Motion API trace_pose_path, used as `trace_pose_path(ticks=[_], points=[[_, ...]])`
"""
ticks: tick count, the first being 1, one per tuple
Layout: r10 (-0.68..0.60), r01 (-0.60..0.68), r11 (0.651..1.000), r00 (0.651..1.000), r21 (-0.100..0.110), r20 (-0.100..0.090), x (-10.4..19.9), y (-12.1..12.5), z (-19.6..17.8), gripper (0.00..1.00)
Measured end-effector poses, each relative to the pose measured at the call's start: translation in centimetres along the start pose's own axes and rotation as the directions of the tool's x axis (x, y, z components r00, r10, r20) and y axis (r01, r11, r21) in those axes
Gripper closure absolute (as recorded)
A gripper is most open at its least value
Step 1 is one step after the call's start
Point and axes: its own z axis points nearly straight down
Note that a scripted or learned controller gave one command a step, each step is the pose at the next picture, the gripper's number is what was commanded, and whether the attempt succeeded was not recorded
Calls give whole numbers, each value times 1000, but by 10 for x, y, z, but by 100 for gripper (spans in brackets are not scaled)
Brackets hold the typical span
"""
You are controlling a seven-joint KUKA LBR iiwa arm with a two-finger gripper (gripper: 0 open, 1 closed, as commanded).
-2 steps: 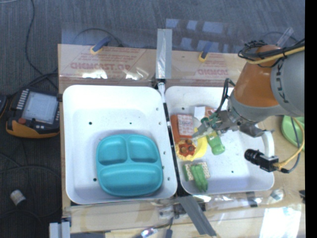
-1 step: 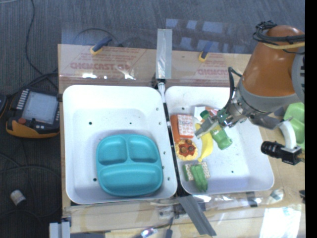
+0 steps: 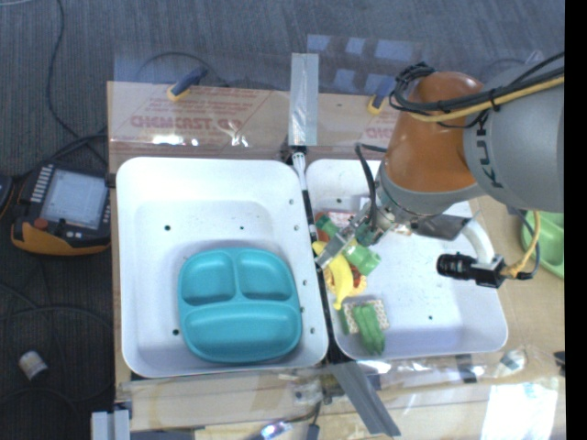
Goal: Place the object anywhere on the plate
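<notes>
Arm [image 3: 477,145]: you see it come in from the right, grey w/ orange band, bent down over the far-left part of the right bin.
Left bin [image 3: 147,191]: white, shallow, holds the plate in its near half.
Right bin [image 3: 459,328]: white, shallow, touching the left bin along the middle divider; toys bunched at its left side.
Plate [image 3: 240,302]: teal, 3 compartments (2 small on the far side, 1 wide on the near side), flat on the left bin floor, nothing on it.
Pendant [image 3: 64,209]: on the carpet left of the bins, orange-edged w/ grey screen, cable running off.
Gripper [image 3: 359,238]: down among the toys at the left side of the right bin, just right of the divider. Jaws: you can't tell if they're apart or closed, too cluttered.
Yellow toy [image 3: 341,278]: banana-like, in the right bin just near-side of the gripper, well apart from the plate.
Green toy [image 3: 363,260]: beside the yellow one, right under the gripper; contact unclear.
Green-tan toy [image 3: 367,323]: nearer you in the right bin, lying apart from the gripper.
Red bits [image 3: 326,221]: small, at the far-left of the pile, too small to ID.
</notes>
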Motion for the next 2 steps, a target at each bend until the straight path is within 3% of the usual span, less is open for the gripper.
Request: trace_pose_path(ticks=[1, 2], points=[[67, -67, 998, 998, 1, 0, 80, 26, -12, 100], [270, -270, 963, 963, 3, 0, 89, -9, 11, 100]])
